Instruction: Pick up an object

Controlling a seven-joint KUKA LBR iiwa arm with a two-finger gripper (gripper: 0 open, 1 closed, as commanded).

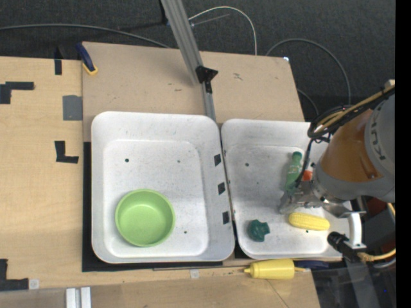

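In the right bin (257, 133) lie a slim green bottle-shaped object (295, 167), a yellow corn cob (309, 221) and a small teal object (258, 230). My gripper (290, 201) hangs low over the right side of this bin, just below the green object's near end and just above-left of the corn cob. The grey and orange arm (350, 159) hides the bin's right edge. I see nothing lifted off the bin floor.
The left bin (154, 127) holds a light green bowl (145, 217) at its front left. A yellow tool (272, 269) lies on the bench just in front of the right bin. A metal pole (183, 27) slants in from the top.
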